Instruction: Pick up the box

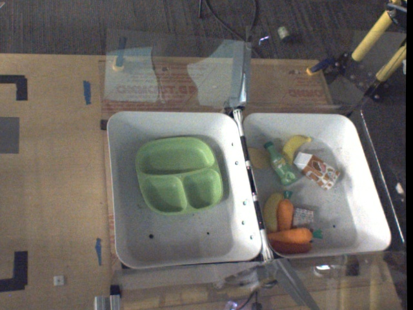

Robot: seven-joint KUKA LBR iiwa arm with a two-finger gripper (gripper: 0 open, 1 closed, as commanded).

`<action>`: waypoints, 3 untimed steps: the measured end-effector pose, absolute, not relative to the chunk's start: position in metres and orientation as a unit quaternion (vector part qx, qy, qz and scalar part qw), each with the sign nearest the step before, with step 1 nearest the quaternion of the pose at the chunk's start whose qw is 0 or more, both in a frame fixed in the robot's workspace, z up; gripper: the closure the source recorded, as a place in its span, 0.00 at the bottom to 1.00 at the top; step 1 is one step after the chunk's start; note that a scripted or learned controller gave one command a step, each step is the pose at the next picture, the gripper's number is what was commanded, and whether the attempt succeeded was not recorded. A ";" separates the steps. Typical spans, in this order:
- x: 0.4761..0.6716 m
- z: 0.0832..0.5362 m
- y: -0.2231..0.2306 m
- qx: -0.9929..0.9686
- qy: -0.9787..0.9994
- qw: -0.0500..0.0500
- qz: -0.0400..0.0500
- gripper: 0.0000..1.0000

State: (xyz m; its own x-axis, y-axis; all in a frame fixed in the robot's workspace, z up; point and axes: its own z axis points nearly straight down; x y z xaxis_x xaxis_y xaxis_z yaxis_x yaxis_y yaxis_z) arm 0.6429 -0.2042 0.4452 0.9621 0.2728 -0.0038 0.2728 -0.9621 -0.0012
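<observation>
The box (317, 170) is a small carton with an orange-brown and white print, lying tilted in the right bin (361, 192), toward its upper middle. Just to its left lie a yellow banana-like piece (295, 146) and a green bottle (280, 163).
The left bin (122, 192) holds a green divided plate (179, 174). In the right bin's lower left lie two orange carrots (290, 236), a yellow piece (272, 210) and a small grey-red packet (303, 216). Yellow-handled tools (377, 34) stand at the upper right.
</observation>
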 end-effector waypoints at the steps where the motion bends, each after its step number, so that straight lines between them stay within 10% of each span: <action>1: 0.645 0.456 -0.200 -0.990 -0.142 0.000 0.002 1.00; 2: 0.645 0.455 -0.200 -0.990 -0.142 0.000 0.002 0.00; 3: 0.627 0.435 -0.203 -0.995 -0.099 0.002 0.001 0.00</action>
